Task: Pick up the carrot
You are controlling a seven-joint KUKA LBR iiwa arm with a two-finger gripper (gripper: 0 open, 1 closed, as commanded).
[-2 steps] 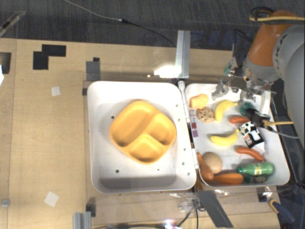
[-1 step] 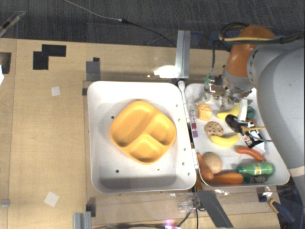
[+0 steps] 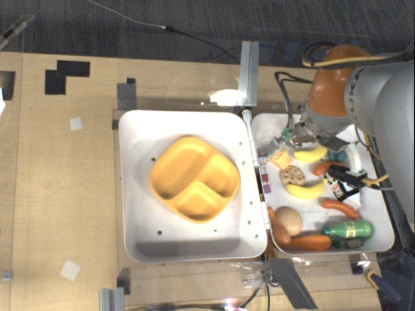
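In the right bin, along its near edge, the carrot lies with its long axis running left to right. The gripper hangs over the bin's far left corner, well apart from the carrot; whether it is open I cannot tell. Between them lie two bananas and a cookie. A potato-like lump and a green bottle crowd the carrot.
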